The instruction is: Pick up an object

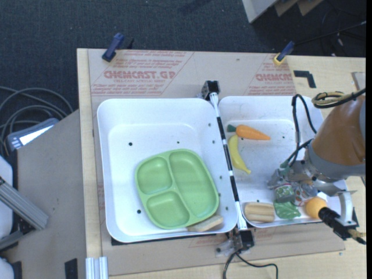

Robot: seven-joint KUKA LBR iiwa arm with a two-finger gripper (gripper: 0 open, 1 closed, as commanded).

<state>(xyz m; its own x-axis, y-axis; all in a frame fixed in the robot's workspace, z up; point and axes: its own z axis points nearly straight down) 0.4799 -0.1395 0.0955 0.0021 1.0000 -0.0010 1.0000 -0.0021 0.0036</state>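
Observation:
The right bin [273, 106] holds an orange carrot [251, 133] near its back left, with a yellow banana [237, 154] lying just in front of it along the left wall. A tan bread roll [259, 212] rests at the front wall. Beside it lie a crumpled green object [286, 208] and a small orange fruit [315, 207]. My gripper [283, 182] hangs low over the front right of this bin, right above the green object. The grey arm with its orange band [343, 138] hides the bin's right side.
The left bin [116, 121] carries a green divided plate [174, 188] and a tan wedge [204, 224] at its front wall. A black clip [210, 88] sits where the bins meet. Cables lie on the floor to the left.

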